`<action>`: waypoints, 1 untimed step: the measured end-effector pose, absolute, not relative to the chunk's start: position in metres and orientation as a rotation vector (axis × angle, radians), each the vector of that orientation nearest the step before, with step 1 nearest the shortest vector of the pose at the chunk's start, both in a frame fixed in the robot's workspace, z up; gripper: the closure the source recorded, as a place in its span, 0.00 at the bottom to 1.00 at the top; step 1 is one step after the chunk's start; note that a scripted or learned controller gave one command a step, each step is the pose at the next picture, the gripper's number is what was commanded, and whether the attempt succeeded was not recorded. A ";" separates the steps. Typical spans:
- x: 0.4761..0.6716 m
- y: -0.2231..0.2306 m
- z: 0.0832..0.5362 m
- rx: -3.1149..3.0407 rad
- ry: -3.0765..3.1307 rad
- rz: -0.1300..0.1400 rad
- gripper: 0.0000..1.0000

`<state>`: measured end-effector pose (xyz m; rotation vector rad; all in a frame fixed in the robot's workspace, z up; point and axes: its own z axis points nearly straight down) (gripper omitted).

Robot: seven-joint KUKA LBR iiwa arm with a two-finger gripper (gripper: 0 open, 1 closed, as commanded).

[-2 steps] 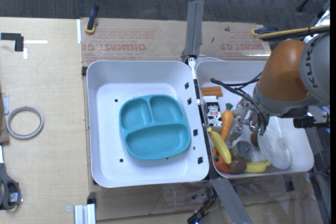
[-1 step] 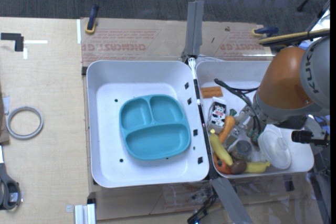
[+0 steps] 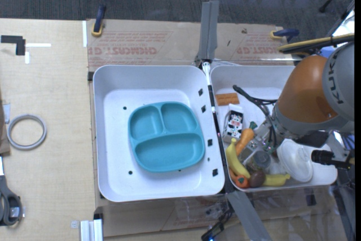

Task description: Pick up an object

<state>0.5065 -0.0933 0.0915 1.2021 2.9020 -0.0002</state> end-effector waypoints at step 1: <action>0.496 -0.101 0.091 1.541 2.740 -0.002 0.00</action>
